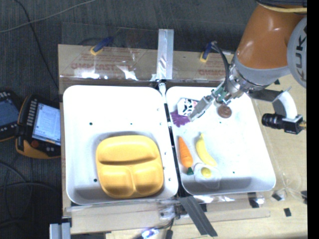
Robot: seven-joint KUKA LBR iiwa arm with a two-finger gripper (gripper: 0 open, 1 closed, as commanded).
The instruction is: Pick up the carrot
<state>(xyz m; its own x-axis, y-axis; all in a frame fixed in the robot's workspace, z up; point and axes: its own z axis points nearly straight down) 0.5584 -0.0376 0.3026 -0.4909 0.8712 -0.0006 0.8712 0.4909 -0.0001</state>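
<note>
The orange carrot point(185, 153) lies in the right bin point(249, 158), close to its left wall, with its green end toward the front. My gripper point(193, 113) reaches down and to the left from the grey wrist. It hangs over the back left of that bin, above and apart from the carrot. Its tip is next to a purple object point(178, 118) and a black-and-white object point(186, 104). Nothing shows as held.
A yellow banana point(205, 153) lies just right of the carrot, with a white piece point(205, 172) at its front end. A brown disc point(225, 112) sits near the wrist. A large yellow moulded tray point(129, 166) sits in the left bin point(79, 133).
</note>
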